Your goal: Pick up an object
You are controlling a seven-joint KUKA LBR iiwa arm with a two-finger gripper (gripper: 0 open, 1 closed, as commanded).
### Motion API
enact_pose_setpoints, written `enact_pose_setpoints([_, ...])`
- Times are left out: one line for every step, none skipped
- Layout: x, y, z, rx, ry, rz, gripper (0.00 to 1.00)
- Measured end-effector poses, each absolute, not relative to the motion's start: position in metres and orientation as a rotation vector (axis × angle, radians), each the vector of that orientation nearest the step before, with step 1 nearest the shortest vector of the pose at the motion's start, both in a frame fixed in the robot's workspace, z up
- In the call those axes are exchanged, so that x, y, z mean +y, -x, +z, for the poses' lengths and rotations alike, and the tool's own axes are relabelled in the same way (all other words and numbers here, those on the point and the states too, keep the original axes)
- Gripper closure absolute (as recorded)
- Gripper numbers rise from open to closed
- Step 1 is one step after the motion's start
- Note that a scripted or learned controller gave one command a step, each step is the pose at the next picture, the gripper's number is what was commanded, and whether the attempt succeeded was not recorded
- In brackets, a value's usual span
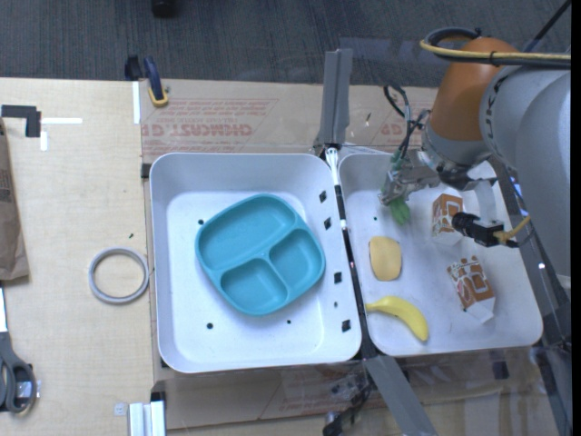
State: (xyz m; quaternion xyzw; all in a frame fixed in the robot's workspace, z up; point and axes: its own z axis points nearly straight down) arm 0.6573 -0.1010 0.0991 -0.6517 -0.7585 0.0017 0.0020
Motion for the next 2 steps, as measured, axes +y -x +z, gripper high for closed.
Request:
enact_pose_setpoints([-0.102, -0.657, 0.107, -2.376, 2.045, 0.008, 1.0])
enact_pose_setpoints([-0.067, -0.658, 0.19, -2.254, 2.186, 0.005, 1.0])
